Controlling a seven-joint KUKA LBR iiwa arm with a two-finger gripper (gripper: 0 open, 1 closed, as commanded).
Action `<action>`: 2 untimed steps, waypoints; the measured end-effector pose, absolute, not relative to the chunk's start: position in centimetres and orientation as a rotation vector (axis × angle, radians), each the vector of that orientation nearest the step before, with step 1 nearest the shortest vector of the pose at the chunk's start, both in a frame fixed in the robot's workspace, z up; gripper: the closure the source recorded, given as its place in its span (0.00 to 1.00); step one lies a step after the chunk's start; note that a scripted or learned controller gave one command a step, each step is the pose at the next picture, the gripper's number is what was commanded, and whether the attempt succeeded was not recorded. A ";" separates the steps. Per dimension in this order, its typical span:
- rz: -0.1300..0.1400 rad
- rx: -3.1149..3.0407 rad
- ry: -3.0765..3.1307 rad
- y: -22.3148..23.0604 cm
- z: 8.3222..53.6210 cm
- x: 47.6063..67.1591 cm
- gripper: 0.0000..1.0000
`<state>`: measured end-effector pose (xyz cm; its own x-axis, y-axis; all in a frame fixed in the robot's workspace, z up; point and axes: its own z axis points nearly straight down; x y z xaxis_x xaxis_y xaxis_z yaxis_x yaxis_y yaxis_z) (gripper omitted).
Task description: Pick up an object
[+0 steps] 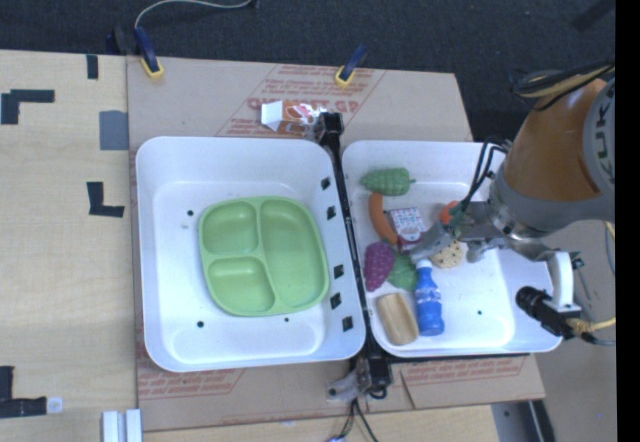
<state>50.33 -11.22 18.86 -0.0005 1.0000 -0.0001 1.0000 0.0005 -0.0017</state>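
Beside the blue bottle (428, 300), the end effector (447, 242) hovers, grip state unclear; the bottle looks light, stiff, slippery — grasp mid-body.

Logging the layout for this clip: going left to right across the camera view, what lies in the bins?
Green divided plate → purple grapes → blue bottle → gripper over the right bin.

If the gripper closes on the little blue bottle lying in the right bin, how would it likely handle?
The blue bottle lies on its side, so a nudge would probably roll it. It looks like smooth toy plastic, likely light and slippery. The bread roll beside it may block rolling that way.
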 end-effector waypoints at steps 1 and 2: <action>0.005 -2.217 -2.218 -11.0 10.4 50.8 0.00; -0.002 -2.227 -2.224 -9.6 8.6 49.3 0.00</action>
<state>49.31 -9.60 8.65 0.0014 1.0000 -0.0034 1.0000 -0.0013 0.0053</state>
